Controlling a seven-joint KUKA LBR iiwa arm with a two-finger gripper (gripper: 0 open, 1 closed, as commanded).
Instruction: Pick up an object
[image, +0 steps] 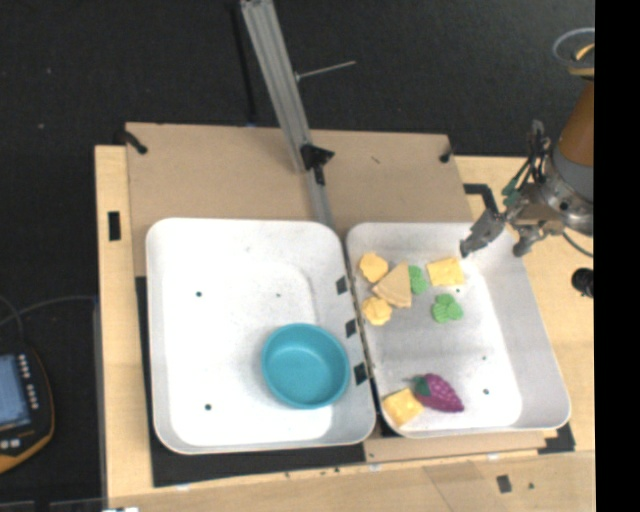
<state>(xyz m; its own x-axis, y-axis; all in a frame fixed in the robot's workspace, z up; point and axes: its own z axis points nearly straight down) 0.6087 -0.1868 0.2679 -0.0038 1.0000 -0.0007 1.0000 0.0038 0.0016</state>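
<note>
You see one blue bowl (303, 364) in the left bin (190, 260). The right bin (530, 340) holds four yellow pieces, two green, one tan wedge (396, 286) and one purple grape bunch (438, 392). The gripper (478, 238) hangs at the far rim, nothing between its fingers, their spread unclear; bare floor lies mid-bin.

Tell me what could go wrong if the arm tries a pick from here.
The gripper hovers at the right bin's upper edge, so it might hit the rim. The yellow block nearest it lies close to other pieces, like the green piece and tan wedge, so a grab could nudge neighbours or miss.
</note>
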